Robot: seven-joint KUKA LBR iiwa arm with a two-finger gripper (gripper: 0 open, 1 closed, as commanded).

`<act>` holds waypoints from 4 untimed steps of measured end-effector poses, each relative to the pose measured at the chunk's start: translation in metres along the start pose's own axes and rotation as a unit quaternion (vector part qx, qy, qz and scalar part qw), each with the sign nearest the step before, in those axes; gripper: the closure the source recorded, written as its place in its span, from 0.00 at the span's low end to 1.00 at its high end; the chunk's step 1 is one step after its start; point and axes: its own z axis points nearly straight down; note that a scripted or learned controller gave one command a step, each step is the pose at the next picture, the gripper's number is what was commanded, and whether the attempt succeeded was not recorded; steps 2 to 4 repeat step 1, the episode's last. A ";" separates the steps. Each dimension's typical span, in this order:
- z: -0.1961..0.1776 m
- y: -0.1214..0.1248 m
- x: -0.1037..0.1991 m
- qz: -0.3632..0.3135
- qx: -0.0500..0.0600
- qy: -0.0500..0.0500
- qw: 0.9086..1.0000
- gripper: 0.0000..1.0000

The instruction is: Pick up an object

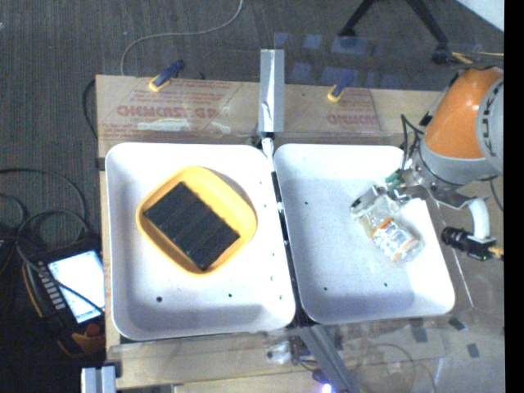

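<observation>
Pick not done yet: yellow dish [196, 218] w/ dark insert sits untouched in left bin [123, 301], gripper [386, 223] low in right bin [344, 293] toward 3 o'clock, can't tell claw state or whether it grips anything.

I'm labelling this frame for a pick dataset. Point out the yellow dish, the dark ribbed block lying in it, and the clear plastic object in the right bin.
yellow dish [232, 193]: camera view, on its bare upper-right rim.
dark ribbed block [190, 223]: camera view, middle of its top face.
clear plastic object [393, 234]: camera view, on its body's middle.
</observation>
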 end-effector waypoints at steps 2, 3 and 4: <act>0.062 -0.001 -0.026 -0.067 -0.008 -0.002 0.998 0.00; 0.062 -0.001 -0.026 -0.067 -0.008 -0.002 0.998 0.00; 0.062 -0.001 -0.026 -0.067 -0.008 -0.002 0.998 0.00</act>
